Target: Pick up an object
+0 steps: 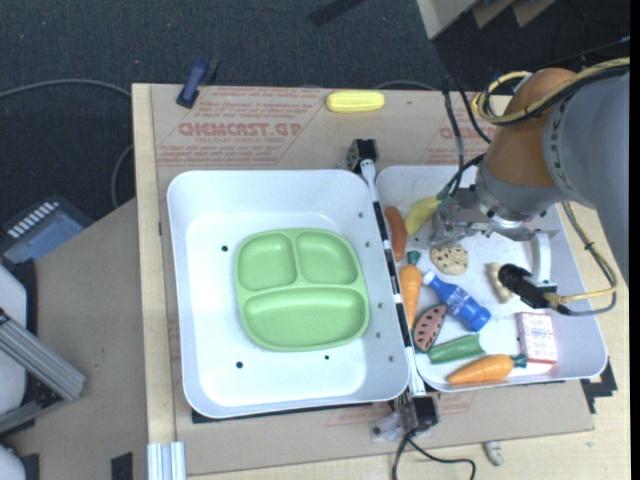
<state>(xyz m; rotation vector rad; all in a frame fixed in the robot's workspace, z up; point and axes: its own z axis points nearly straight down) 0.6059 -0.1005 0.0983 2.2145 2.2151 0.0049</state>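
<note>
left bin (190, 218): green divided plate (300, 290), flat, centred
right bin (572, 364): cookie (450, 259), blue bottle (458, 302), watermelon slice (429, 326), green vegetable (455, 348), orange carrot (483, 369), small box (539, 340)
bin divider side: second carrot (410, 288), lengthwise along the wall
tool (452, 226): over far part of right bin, just beyond cookie; wide or narrow, can't tell
surface: yellow piece (355, 101) beyond bins

The bench (150, 288) bears a white bin (200, 268), a second bin (585, 333), yellow piece (354, 101) and blue clip (195, 83).
</note>
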